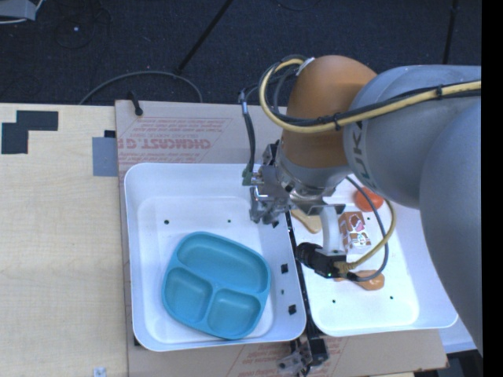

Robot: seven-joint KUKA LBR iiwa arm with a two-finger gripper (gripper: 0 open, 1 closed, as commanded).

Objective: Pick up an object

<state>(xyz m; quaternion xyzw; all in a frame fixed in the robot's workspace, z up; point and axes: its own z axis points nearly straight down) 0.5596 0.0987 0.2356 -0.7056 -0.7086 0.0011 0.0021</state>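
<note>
A blue divided plate point(216, 283) lies in the left bin point(149, 210), toward its front. In the right bin point(409, 305) I see a small red-and-white packet point(355, 231), a tan piece point(311, 221), an orange round thing point(369, 199) and a flat orange piece point(372, 281). My gripper point(263, 209) hangs low over the wall between the two bins, just behind the plate's far right corner. The wrist hides what is directly under it.
The grey arm with its orange band point(326, 108) covers the back of the right bin. A cardboard sheet point(173, 136) lies under the bins. The wooden bench point(55, 250) stretches to the left.
</note>
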